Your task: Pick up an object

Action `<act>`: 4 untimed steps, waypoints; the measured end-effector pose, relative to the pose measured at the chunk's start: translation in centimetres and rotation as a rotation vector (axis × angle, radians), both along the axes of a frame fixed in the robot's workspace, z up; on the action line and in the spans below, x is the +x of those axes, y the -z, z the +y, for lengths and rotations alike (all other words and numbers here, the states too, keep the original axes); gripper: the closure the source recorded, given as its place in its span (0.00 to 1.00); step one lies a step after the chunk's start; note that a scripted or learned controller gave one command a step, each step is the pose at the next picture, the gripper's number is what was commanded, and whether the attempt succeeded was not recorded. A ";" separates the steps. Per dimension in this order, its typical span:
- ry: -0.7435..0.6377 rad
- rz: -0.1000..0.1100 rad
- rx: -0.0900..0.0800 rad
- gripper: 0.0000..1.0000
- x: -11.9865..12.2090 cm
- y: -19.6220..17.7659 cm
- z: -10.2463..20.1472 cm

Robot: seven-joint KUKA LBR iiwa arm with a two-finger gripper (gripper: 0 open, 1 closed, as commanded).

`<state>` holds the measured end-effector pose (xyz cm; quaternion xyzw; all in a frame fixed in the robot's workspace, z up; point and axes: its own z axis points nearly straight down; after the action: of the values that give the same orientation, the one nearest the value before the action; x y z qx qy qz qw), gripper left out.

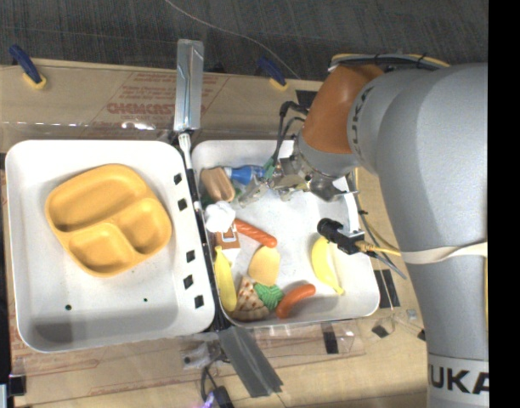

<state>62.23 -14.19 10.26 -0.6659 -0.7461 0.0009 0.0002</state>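
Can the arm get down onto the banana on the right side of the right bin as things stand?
Probably yes. The banana lies alone on bare bin floor in the right bin, nothing on top of it. The gripper sits toward the bin's far end, a short move away. The near wall may crowd one finger.

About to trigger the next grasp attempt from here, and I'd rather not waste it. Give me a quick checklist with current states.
1. Gripper over the right bin: ok, at its upper left part.
2. Item held between the fingers: cannot tell, the wrist hides them.
3. Targets nearby: ok, blue item and brown bread-like piece beside the gripper.
4. Other candidates: ok, banana, carrot, sausage lie apart.
5. Yellow tray in the left bin: ok, out of the way.
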 end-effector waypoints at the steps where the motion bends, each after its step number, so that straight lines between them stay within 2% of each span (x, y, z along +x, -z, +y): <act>1: -0.243 0.001 0.001 0.00 -7.0 0.5 1.4; 2: -0.069 -0.004 0.000 0.00 -5.6 -7.2 -0.2; 3: -0.167 -0.024 -0.006 0.00 4.1 -1.4 3.9; 4: -0.210 -0.007 -0.003 0.00 3.7 0.7 4.0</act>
<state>65.89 -10.14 9.58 -0.5840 -0.8117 -0.0005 -0.0034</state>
